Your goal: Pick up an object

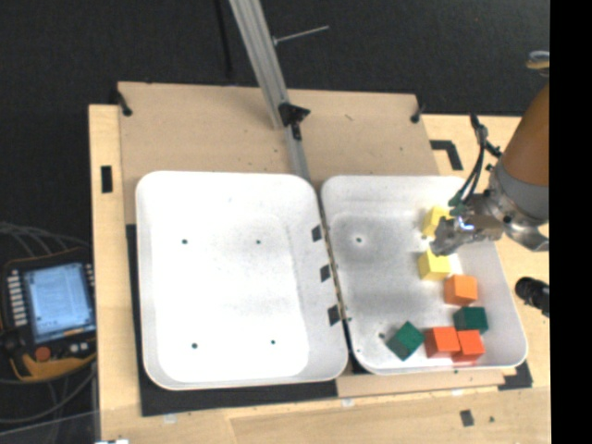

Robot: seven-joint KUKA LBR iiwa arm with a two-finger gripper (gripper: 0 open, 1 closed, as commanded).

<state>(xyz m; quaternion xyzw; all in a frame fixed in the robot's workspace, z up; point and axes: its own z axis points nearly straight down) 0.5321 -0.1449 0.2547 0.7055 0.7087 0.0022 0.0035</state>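
The right bin [370, 248] holds several small blocks. One yellow block [433, 218] lies near its far right, a second yellow block [433, 265] just below it. An orange block [461, 289] sits lower right, then a dark green block [472, 319], two orange-red blocks [456, 342] and a green block [404, 339] near the front wall. My gripper [447, 239] reaches in from the right and hangs low between the two yellow blocks, right beside them. I see no block clearly held in it.
The left bin [227, 276] lies beside the right one. A slanted metal pole [264, 58] rises from the bench behind the bins. A handheld control pendant [51, 303] rests off the bench at the left.
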